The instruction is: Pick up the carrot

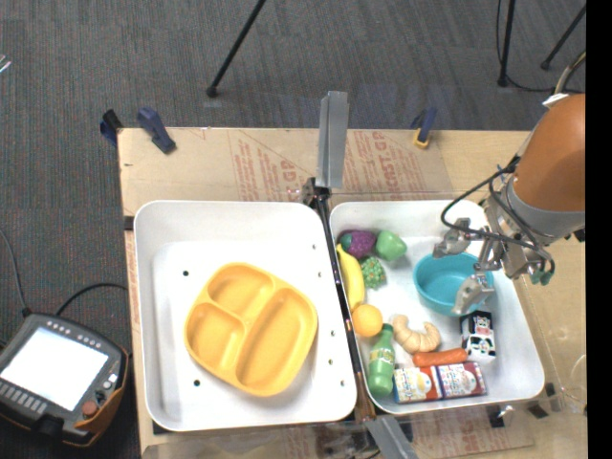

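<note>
**Carrot lies low in the crowded bin, gripper poised above the bowl**

The right-hand shallow white plastic bin [528, 352] serves as the landmark; along its near wall lies a flat printed juice carton [440, 382], and touching the carton's far edge rests the small orange plastic carrot [441, 358], lying on its side, pointing across the bin; it is wedged there between the carton, a tan toy croissant [418, 333] just beyond it, and a small black-and-white milk carton [478, 335] at its right end, so a clean approach looks tight. Against the bin's left wall stand a green toy bottle [381, 361], an orange ball-shaped fruit [366, 319] and a yellow banana [350, 275]; farther in, toward the far wall, sit a purple bunch of grapes [359, 244] and a green pepper [390, 246]. Mid-bin sits the round blue plastic bowl [443, 283]; the two-finger metal gripper [469, 273] hangs over its right rim, well short of the carrot, fingers spread apart and nothing between them. Left of the bin, in the neighbouring white bin [153, 256], lies a yellow divided plate [251, 327].
</note>
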`<state>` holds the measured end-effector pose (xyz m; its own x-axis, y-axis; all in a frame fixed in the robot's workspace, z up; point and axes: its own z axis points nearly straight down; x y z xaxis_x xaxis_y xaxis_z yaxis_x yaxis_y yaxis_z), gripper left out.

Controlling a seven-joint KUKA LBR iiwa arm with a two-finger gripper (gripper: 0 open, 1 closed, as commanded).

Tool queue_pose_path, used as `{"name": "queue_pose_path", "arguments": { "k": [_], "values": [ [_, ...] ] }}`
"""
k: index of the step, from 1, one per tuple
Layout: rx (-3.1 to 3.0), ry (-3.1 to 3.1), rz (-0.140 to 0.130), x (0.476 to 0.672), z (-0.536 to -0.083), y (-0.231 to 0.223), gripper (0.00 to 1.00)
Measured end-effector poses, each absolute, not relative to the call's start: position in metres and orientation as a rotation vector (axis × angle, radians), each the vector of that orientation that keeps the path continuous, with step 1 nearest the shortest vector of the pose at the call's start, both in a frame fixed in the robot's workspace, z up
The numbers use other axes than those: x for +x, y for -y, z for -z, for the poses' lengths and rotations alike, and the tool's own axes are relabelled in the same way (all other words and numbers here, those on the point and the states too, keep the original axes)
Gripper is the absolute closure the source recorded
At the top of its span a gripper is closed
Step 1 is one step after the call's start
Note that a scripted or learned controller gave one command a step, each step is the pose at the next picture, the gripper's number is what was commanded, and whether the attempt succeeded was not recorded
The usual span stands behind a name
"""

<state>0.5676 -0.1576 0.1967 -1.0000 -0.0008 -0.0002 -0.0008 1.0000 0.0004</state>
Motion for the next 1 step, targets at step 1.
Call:
{"name": "queue_pose_path", "arguments": {
  "k": [1],
  "values": [
    [0.273,-3.135,-0.003,0.5374,-0.0850,0.0892,0.00]
  ]
}}
